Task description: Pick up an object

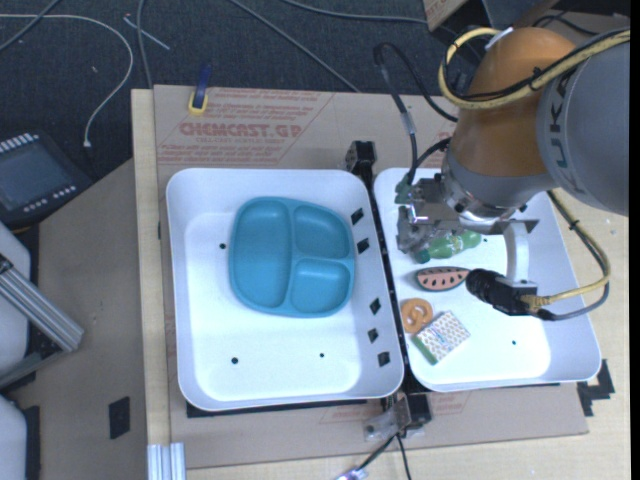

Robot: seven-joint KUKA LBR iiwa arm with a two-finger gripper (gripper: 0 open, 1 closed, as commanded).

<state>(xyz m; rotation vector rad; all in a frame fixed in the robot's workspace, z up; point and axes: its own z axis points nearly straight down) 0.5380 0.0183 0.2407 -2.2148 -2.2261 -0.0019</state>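
Arm reaches in over the right bin [575,353], gripper [420,230] low at the bin's upper left, right over a green object [462,240]; can't tell its state or whether it has hold of anything. Below it in the same bin: brown oval piece [441,278], pretzel [417,314], small checked packet [443,336]. Left bin [200,368] holds a blue divided plate [292,256].

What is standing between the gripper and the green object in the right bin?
Nothing visible. The gripper is low in the right bin, directly at the green object. The brown slice lies nearer the camera, off the path.
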